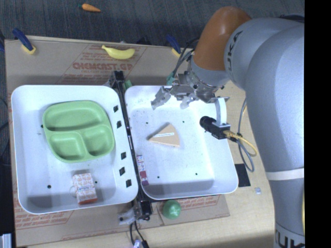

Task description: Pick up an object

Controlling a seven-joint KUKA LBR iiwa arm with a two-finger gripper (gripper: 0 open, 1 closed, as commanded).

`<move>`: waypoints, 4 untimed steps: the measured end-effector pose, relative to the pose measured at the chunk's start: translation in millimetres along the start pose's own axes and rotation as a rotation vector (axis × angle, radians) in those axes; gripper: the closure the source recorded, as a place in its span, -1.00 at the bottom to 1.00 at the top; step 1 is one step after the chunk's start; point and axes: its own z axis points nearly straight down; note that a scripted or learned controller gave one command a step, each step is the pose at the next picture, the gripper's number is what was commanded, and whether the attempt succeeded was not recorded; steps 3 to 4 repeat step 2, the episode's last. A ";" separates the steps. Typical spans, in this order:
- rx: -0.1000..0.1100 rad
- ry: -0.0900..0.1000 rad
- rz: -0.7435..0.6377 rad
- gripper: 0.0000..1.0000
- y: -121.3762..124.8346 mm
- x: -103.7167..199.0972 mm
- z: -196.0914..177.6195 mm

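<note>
My claw (170, 102) hangs over the far part of the right bin (207, 164), just inside its far rim and a little toward its left wall. Its two fingers (156, 101) stand spread wide, and as far as I can make out from this slanted view there is nothing between them. My arm (269, 87) reaches in from the right and passes over the right rim of that bin. The thing closest to me is a tan wedge (165, 137), lying flat on the bin floor about in the middle. It is nearer than my claw and apart from it, with its point toward the far side and its long edge toward the near right. Nothing else in the bin touches it. The left bin (26, 154) sits against the right one. It holds a green divided plate (77, 130) in its far half and a small carton (84, 187) close to its near wall, and the two lie apart. Both bins rest on a sheet of cardboard (83, 66) on the table (251, 211). A green ball (171, 208) sits on the cardboard just beside the near rim of the right bin. A yellow banana (119, 51) lies on the cardboard beyond the bins, near the far edge. Two blue clamps (25, 40) grip that far edge, one at the left corner and one further right. Past the table, an orange carrot (91, 7) lies on the dark floor (155, 9).
</note>
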 end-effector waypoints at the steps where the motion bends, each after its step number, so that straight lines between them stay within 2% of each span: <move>1: 0.001 0.001 -0.005 1.00 0.4 0.4 -10.5; 2: 0.001 0.001 -0.005 -1.00 0.3 0.5 -10.4; 4: 0.001 0.001 -0.005 -1.00 0.3 0.5 -10.4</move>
